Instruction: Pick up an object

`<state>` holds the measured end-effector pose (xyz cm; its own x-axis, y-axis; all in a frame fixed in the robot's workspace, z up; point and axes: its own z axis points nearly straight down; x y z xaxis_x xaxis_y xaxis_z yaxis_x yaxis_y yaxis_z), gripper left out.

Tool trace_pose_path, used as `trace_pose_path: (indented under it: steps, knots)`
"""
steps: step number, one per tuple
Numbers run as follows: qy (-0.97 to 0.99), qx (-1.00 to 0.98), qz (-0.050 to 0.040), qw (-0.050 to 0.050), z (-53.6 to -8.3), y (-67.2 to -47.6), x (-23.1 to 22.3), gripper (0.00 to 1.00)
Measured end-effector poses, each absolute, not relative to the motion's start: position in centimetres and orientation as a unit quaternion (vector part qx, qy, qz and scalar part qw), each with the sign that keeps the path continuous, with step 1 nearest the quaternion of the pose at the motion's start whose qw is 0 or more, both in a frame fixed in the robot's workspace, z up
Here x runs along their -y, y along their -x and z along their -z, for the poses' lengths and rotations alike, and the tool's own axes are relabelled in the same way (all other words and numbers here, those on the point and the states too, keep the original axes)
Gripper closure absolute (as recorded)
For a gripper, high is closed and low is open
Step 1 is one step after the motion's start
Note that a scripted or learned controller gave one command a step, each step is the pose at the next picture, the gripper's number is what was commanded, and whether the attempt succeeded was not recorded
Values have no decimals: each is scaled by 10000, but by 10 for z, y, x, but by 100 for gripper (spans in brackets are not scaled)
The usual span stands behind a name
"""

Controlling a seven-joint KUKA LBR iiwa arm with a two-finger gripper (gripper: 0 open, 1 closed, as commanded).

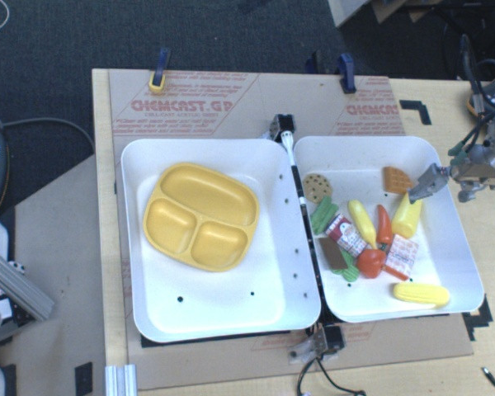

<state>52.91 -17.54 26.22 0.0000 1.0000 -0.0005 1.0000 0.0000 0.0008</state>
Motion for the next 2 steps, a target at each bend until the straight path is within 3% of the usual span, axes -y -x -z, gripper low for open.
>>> trace_pose_path:
  steps: [2]
  knots:
    - [-7069,-7073,10,-27,-161,-542,178,0]
